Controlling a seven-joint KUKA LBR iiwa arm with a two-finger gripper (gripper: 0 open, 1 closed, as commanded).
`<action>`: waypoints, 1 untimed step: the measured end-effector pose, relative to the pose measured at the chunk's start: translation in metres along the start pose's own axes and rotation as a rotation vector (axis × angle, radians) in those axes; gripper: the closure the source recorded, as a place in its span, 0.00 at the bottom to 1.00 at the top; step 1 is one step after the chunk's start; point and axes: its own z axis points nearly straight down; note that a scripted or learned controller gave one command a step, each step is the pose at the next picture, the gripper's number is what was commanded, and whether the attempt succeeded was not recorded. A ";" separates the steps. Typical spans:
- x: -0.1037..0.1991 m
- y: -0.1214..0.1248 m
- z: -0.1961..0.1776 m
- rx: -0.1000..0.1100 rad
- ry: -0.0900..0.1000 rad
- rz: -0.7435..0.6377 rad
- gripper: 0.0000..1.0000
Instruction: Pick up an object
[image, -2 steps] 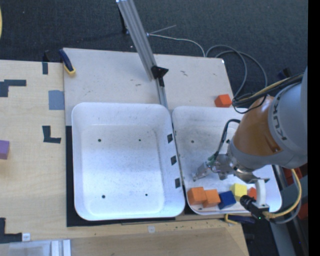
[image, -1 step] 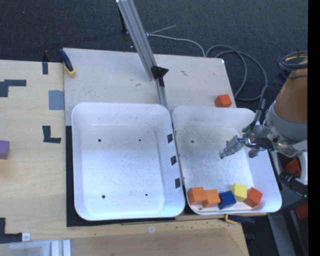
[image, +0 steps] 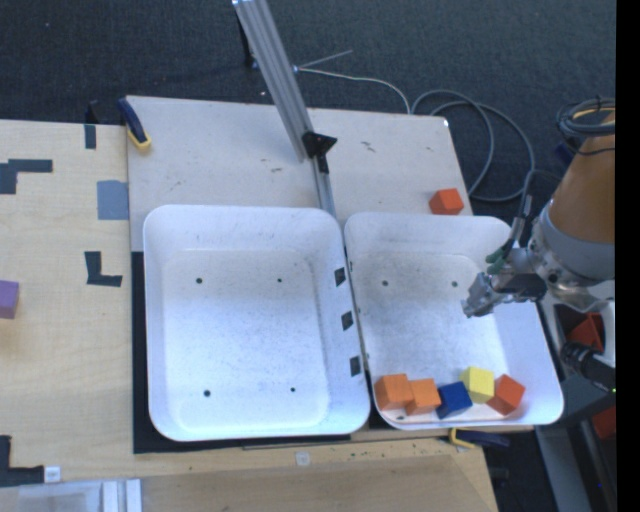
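Observation:
Along the front wall of the right bin (image: 400, 235) lie several small blocks: two orange ones (image: 408, 392) side by side, a blue one (image: 453, 398), a yellow one (image: 479, 383) and a red-orange one (image: 508, 393). My gripper (image: 479, 299) hangs over the right part of this bin, a little behind and above the yellow block, apart from all the blocks. Nothing shows between its tips.
The left bin (image: 160, 300) stands beside the right one. An orange block (image: 447, 202) rests on the bench behind the right bin. A slanted metal rail (image: 285, 85) crosses the back. A purple block (image: 8, 298) sits at the far left edge. Cables lie at the back right.

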 end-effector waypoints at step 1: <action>0.000 0.000 0.000 0.001 -0.001 0.001 0.00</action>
